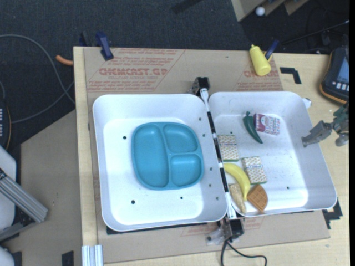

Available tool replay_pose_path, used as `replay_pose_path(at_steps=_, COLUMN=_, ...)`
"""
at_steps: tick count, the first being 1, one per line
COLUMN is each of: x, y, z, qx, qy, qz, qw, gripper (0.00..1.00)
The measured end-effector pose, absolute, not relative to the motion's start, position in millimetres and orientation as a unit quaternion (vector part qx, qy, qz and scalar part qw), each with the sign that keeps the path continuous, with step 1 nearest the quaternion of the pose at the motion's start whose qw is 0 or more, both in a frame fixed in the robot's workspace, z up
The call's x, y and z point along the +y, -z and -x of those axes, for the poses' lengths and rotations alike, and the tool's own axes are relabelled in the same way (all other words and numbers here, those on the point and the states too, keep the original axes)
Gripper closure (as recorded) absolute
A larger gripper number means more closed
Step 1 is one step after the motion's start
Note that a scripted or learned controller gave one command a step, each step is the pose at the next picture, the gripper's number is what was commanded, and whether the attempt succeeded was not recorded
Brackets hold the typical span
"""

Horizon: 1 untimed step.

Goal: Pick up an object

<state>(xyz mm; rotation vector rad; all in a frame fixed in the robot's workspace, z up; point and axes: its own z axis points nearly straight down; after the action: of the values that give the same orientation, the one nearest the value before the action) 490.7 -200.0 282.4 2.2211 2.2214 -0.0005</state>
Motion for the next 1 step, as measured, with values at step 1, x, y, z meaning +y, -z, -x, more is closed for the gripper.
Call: replay_pose_path(at_steps=1, x=-131.9, y=-184.5, z=-539.7, qx=0.708, qy=0.0004, qz=-0.706, qw=-0.001, gripper=0.0)
